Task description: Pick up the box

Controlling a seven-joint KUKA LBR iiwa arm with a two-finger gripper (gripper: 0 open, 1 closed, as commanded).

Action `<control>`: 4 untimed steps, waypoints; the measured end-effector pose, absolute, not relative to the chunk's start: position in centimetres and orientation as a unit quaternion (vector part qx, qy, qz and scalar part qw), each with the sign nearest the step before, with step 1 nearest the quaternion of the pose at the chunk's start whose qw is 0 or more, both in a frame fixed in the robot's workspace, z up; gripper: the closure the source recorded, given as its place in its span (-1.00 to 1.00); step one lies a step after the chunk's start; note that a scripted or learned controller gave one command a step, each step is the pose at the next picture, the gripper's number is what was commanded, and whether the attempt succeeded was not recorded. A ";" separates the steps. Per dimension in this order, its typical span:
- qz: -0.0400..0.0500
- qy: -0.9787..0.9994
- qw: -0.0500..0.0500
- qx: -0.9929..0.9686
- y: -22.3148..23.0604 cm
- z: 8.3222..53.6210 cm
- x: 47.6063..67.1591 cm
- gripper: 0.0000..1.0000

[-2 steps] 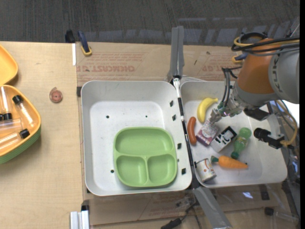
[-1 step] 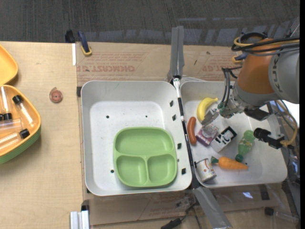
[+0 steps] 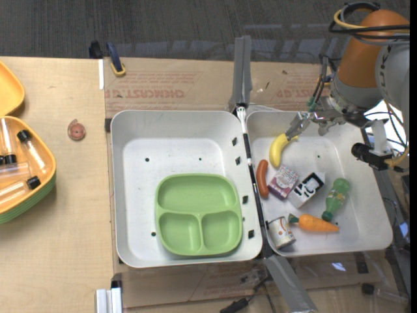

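1. The two-finger metal gripper (image 3: 305,124) hangs over the right white bin (image 3: 365,240), at its far edge, fingers spread and gripping nothing.
2. The small pink-and-white carton box (image 3: 283,182) lies mid-bin, between a red sausage (image 3: 262,177) and a white black-marked pack (image 3: 307,189).
3. A yellow banana (image 3: 278,150) lies just below the fingertips.
4. The arm's upper part is cut off at the right edge.

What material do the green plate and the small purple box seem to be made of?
The green plate looks like moulded plastic with a matte finish: one even colour, rounded rims, three pressed compartments. The purple box is probably printed cardboard: flat faces, sharp folded edges, a label-like print. It is too small to be sure.
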State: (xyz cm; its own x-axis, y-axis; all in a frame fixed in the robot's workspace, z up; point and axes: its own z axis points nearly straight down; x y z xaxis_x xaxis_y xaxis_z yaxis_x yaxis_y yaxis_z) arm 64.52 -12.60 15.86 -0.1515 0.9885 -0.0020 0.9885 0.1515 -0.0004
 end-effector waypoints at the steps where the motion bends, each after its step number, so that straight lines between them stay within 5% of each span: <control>1: -0.002 0.657 -0.001 0.753 -16.6 14.4 61.4 -1.00; 2: 0.000 0.797 -0.001 0.603 -14.7 12.7 54.6 -1.00; 3: 0.011 0.741 0.018 0.672 -12.9 10.7 49.0 -1.00; 4: 0.000 0.815 0.000 0.580 -15.1 18.8 55.1 -1.00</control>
